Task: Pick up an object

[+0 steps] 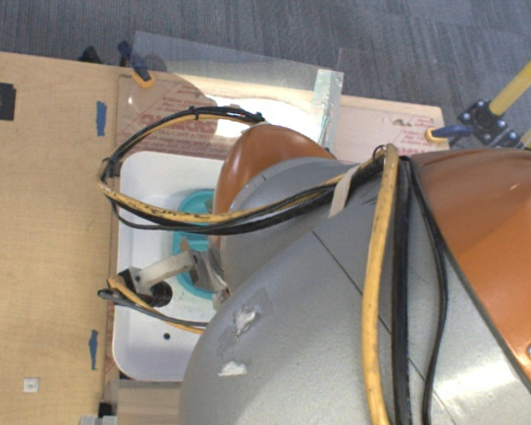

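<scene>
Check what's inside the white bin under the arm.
A teal object lies in the white bin, partly covered by the arm. The arm hides most of the bin floor, so anything else there cannot be seen.

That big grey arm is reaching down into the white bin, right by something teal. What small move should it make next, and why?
Probably a short, slow lift straight up. The gripper sits low in the white bin, at the teal object, and the arm hides whether anything is held. A small lift would likely show that, well away from the bin's walls.
</scene>
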Robot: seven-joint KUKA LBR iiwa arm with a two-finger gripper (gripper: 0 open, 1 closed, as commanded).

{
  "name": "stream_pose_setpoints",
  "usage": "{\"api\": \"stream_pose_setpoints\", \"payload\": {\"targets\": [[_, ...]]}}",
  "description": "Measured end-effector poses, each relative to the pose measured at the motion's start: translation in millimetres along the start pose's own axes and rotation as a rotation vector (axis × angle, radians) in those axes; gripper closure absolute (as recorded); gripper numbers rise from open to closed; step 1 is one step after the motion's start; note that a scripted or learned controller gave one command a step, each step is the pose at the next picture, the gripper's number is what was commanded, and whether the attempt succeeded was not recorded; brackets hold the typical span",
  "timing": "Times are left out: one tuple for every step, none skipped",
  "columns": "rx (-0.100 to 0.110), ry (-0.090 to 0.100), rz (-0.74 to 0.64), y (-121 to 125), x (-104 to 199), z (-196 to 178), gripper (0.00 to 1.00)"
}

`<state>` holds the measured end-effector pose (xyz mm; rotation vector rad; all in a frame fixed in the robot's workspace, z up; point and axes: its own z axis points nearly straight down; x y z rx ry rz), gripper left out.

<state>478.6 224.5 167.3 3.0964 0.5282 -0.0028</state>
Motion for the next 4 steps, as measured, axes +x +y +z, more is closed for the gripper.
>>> {"api": "stream_pose_setpoints", "payload": {"targets": [[0.002,0.009,0.131,0,2,-178,1.00],[-0.002,-0.008,0.140,37,-13,-79,1.00],[0.003,0.011,0.146,10,0,-227,1.00],[0.002,-0.001,0.145,4,1,-114,1.00]]}}
